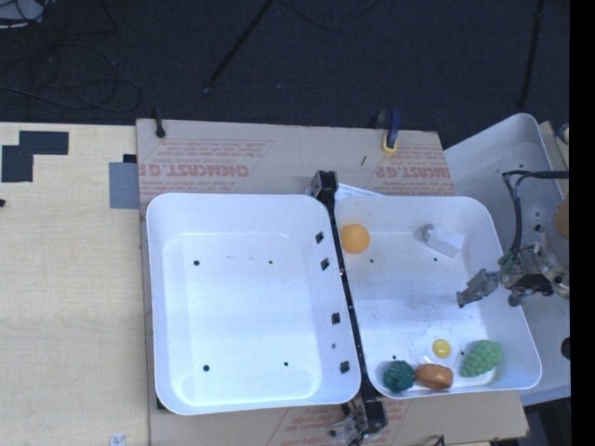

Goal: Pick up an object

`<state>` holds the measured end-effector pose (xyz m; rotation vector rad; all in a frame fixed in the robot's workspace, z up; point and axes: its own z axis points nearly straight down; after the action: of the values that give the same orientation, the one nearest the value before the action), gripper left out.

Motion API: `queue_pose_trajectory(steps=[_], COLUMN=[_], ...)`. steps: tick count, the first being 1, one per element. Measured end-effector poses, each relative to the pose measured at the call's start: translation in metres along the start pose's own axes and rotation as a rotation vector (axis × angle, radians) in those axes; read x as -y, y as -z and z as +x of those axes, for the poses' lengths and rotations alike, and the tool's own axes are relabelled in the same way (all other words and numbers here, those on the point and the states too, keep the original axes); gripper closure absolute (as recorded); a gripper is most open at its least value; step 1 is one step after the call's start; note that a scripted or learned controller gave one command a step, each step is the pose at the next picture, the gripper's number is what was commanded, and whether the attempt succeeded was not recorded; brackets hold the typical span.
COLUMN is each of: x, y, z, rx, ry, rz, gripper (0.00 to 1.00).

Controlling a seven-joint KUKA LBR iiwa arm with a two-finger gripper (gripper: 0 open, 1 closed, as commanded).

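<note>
I am seeing the left bin (177, 249) lying beside the right bin (390, 226), where an orange ball (354, 239) is sitting upper left, small toys (437, 370) are clustering along the bottom edge, and my end effector (479, 286) is hovering released at the right.

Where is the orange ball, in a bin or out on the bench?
In. The orange ball lies inside the right bin, near its top left corner.

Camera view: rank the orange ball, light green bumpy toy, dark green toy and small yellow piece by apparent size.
1. Light green bumpy toy
2. Orange ball and dark green toy, too alike to separate
3. Small yellow piece
</note>
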<state>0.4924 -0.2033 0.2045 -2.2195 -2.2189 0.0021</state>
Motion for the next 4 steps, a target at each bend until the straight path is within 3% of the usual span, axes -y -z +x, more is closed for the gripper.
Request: queue_pose_trajectory(steps=[1, 2, 3, 4], x=[-0.101, -0.156, -0.076, -0.078], y=[-0.097, -0.026, -0.017, -0.008], z=[0.000, 0.090, 0.175, 0.169], rx=[0.000, -0.001, -0.003, 0.000], ry=[0.004, 0.011, 0.007, 0.002], rz=[-0.001, -0.011, 0.005, 0.004], gripper=[0.00, 0.00, 0.00, 1.00])
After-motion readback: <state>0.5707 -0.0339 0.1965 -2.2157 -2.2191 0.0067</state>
